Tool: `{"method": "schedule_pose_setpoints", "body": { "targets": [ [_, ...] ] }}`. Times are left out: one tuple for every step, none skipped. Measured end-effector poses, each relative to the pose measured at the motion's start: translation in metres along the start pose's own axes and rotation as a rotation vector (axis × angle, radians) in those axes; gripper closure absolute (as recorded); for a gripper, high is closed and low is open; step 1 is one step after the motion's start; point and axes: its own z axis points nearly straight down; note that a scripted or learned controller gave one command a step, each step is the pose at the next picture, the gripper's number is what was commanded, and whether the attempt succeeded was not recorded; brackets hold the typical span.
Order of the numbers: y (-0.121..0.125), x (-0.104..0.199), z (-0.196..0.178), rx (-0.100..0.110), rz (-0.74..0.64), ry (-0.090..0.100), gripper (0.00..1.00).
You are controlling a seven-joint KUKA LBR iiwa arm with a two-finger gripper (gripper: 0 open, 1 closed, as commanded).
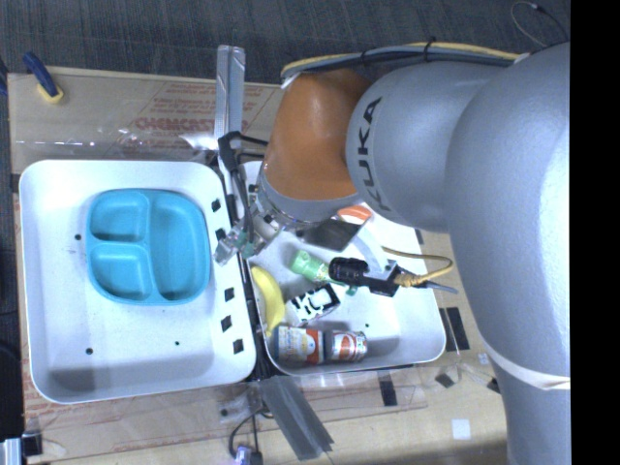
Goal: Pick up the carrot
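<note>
A pale wooden bench [97,95] with red printed lettering stands on dark grey carpet [116,8] and bears 2 shallow white plastic bins. The left bin [48,289] holds a blue 3-compartment plastic tray [148,245]. The grey arm with its orange band [305,134] covers much of the right bin [421,342]. The gripper [254,229] sits at that bin's left wall; its fingers' state cannot be told. A sliver of orange carrot [356,215] peeks from under the arm near a yellow banana [268,298] and a labelled can [320,345].

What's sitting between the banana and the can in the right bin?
Nothing: in the camera view the banana ends just above the can, with only bare white floor of the right bin between them.
</note>
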Motion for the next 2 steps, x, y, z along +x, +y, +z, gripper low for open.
{"method": "schedule_pose_setpoints", "body": {
  "targets": [
    [0.0003,-0.0007,-0.0099,0.001,-0.003,0.0,1.0],
    [0.0007,-0.0014,-0.0197,0.001,-0.006,-0.001,1.0]
  ]
}}
